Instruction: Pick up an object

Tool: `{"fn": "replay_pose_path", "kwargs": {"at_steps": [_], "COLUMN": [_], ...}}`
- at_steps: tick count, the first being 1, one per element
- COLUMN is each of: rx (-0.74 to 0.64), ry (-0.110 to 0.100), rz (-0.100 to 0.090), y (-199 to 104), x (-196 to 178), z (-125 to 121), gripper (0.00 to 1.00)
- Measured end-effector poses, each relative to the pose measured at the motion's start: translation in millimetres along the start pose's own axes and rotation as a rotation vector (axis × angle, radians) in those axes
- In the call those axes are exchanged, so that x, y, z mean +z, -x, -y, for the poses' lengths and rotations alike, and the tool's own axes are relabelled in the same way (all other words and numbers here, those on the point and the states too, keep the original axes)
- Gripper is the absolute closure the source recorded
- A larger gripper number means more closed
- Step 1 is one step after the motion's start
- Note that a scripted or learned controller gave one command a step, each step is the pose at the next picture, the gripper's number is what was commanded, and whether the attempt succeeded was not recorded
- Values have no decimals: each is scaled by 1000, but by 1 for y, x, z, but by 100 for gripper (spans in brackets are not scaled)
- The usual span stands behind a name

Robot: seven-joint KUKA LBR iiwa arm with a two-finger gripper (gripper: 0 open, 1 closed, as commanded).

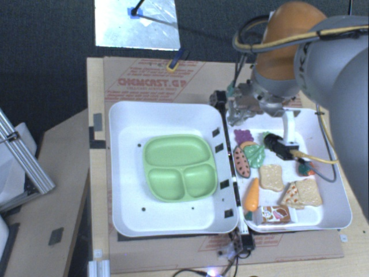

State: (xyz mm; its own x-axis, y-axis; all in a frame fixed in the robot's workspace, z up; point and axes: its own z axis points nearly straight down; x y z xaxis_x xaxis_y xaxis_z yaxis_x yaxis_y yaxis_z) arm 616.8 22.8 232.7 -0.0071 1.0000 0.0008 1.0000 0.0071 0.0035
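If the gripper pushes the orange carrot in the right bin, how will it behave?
The carrot looks like a smooth, tapered plastic toy, so it would probably roll or swing around its thin end rather than slide straight. It appears stiff and probably light. It lies close to the bread slice and the bin's left wall, so a push may jam it there.

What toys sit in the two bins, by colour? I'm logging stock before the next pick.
Green: 2, divided plate, leafy vegetable
Purple: 1, grapes
Orange: 1, carrot
Red-brown: 2, sausage slice, snack packet
Tan: 2, bread slice, toast piece
Total: 8
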Motion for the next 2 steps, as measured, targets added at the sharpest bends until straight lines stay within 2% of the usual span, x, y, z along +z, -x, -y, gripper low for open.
{"fn": "replay_pose_path", "kwargs": {"at_steps": [1, 2], "rx": [5, 1], "ry": [-4, -1], "rz": [1, 1], "y": [-3, -2], "x": [14, -2], "z": [15, 5], "gripper": [100, 100]}}
